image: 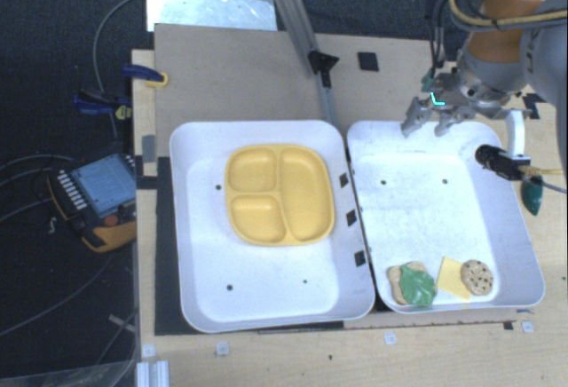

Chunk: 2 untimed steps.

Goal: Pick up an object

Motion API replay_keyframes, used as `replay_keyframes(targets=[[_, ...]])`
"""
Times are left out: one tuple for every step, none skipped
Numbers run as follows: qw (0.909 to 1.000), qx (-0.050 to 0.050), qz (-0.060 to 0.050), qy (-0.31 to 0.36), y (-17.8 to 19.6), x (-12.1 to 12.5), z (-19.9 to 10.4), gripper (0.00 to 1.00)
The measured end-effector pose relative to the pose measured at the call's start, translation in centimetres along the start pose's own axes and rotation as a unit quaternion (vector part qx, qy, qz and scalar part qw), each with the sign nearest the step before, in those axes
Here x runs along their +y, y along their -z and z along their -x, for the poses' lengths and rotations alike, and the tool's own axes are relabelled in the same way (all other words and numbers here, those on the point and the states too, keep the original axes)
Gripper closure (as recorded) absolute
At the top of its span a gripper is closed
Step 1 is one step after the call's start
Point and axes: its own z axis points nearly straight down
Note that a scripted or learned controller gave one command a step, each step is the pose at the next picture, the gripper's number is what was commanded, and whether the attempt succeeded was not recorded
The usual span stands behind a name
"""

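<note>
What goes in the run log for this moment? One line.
pincer: open, above right bin far rim, holding nothing | cookie, cheese slice, green item: near edge | yellow tray: left bin

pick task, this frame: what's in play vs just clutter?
In play:
gripper, open, over the right bin's far edge
green item
yellow wedge
cookie

Clutter:
yellow tray in the left bin
handheld pendant left of the bench
blue clamps
</note>
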Motion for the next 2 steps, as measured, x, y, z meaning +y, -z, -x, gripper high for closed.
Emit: replay_keyframes(targets=[[1.0000,0.000,0.002,0.000,0.2,0.1,0.0,0.00],[1.0000,0.000,0.000,0.000,-5.9,-0.4,-0.4,0.00]])
